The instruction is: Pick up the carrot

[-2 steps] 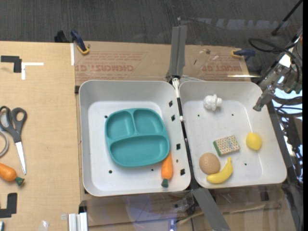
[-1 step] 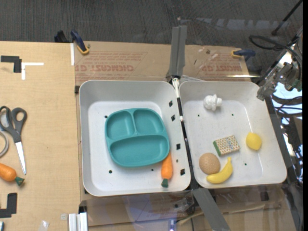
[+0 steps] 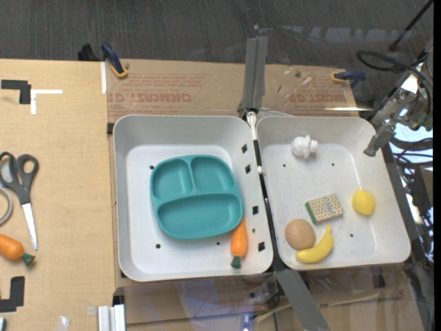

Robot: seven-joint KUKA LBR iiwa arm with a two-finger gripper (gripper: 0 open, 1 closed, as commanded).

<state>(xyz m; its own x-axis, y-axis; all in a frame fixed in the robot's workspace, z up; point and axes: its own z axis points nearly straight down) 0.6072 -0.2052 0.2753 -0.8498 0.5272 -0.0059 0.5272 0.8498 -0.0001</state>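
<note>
A small orange carrot [image 3: 238,241] with a green stub lies in the left bin [image 3: 131,185], against its right wall and just off the lower right corner of the teal divided plate [image 3: 198,196]. A second orange carrot [image 3: 10,247] rests on the wooden bench at the far left, outside the bins. My gripper [image 3: 377,142] hangs over the far right corner of the right bin [image 3: 386,185], well away from both carrots, and nothing is visibly held in it.
The right bin holds a white crumpled item [image 3: 304,145], a patterned sponge [image 3: 324,207], a lemon [image 3: 363,202], a brown round item [image 3: 299,234] and a banana [image 3: 315,249]. Scissors [image 3: 21,185] lie on the bench at left. Cables hang at the right.
</note>
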